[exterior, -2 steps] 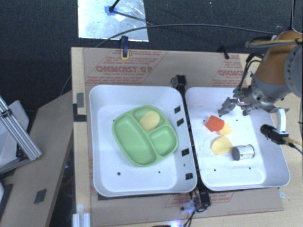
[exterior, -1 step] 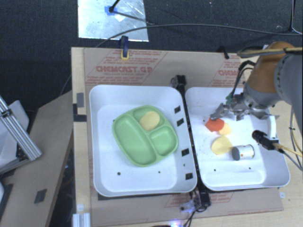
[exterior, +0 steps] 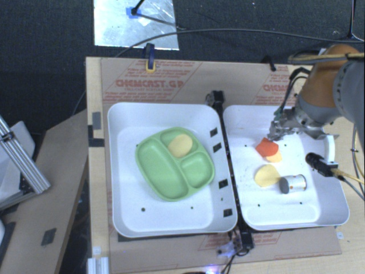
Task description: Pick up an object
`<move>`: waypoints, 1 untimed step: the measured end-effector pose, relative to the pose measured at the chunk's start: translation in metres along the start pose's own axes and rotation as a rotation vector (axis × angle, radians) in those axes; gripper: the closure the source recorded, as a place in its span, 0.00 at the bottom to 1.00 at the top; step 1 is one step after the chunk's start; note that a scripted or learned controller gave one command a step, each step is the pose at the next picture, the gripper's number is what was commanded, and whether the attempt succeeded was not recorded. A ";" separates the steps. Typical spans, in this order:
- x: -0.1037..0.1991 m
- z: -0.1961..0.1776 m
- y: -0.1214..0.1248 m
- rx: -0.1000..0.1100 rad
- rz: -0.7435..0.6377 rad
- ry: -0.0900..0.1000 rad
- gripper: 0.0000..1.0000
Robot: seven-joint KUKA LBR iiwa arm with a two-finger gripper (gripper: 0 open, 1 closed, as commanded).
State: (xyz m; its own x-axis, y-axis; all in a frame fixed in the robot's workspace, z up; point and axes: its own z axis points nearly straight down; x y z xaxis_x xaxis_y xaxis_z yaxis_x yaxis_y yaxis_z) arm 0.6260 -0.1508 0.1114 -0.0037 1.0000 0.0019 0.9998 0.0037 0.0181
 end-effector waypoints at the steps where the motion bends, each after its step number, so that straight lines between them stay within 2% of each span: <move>1: 0.004 -0.061 0.010 0.010 -0.002 -0.004 1.00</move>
